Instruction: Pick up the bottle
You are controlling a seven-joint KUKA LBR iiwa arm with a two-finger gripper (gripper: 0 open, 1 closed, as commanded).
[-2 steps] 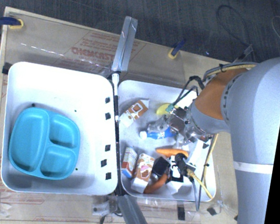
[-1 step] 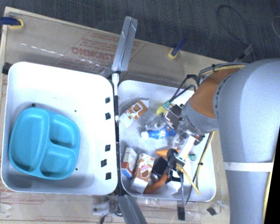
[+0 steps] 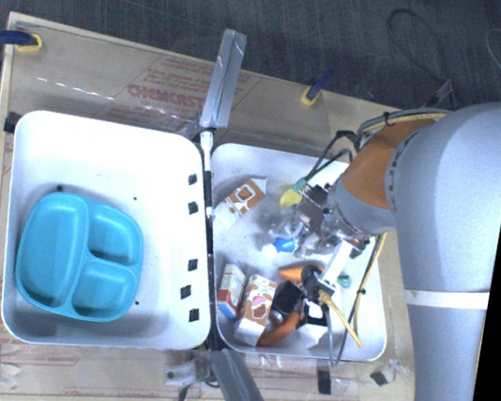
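A clear plastic bottle point(image 3: 278, 218) lies in the right bin point(image 3: 369, 343), near the bin's middle. It looks see-through, with a yellowish bit at its upper end and a blue bit at its lower end. My gripper point(image 3: 311, 226) reaches down into the right bin just to the right of the bottle, close to it or touching it. The grey arm with its orange band point(image 3: 369, 172) covers the bin's right part. Whether the bottle is in the gripper cannot be made out.
The left bin point(image 3: 52, 138) bears a blue divided plate point(image 3: 80, 255). The right bin also holds small printed cartons point(image 3: 247, 297), another carton point(image 3: 243, 197) at the back left, and an orange and black tool point(image 3: 295, 302). A metal divider point(image 3: 222, 85) runs between the bins.
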